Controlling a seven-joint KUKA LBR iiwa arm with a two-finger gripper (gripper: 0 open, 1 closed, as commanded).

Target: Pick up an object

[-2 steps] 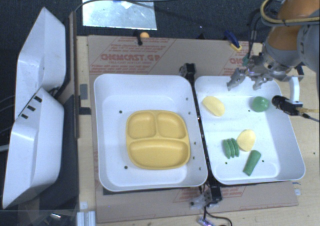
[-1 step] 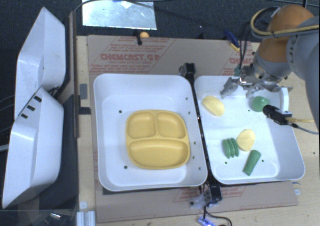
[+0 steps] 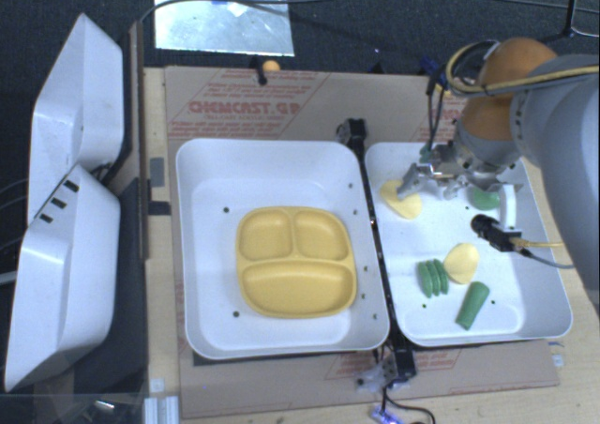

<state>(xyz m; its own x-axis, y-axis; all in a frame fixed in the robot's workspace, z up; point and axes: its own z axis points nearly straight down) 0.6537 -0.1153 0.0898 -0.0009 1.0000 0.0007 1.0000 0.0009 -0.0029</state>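
Grey arm [image 3: 553, 122] reaches in from right, pincer [image 3: 436, 178] lowered, pointing left.

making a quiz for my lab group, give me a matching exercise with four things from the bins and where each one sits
Things:
1. yellow divided plate
2. green cylinder
3. pale yellow piece
4. ridged green pod

Places:
A. upper left of the right bin, by the gripper
B. middle of the left bin
C. right bin, just left of the round yellow item
D. near the front edge of the right bin

Pairs: 1-B, 2-D, 3-A, 4-C
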